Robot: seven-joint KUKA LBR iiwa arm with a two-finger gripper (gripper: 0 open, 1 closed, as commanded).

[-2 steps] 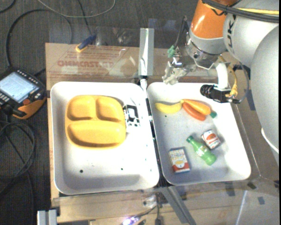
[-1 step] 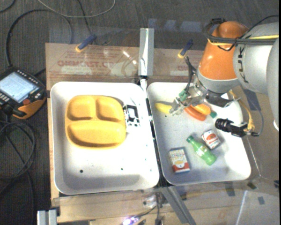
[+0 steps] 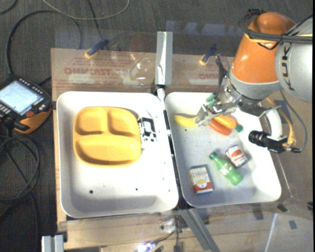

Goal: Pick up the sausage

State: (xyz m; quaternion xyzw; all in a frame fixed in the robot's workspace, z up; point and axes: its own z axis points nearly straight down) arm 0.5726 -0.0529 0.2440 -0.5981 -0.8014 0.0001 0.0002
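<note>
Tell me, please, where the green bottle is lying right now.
The green bottle lies in the right bin, toward its front, between the red carton and the small red can.

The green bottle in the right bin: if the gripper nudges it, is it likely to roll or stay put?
The green bottle lies on its side on the right bin floor, so it probably rolls if pushed across its length. It looks like small toy plastic, likely light and stiff. The small can close beside it might block a roll that way.
</note>
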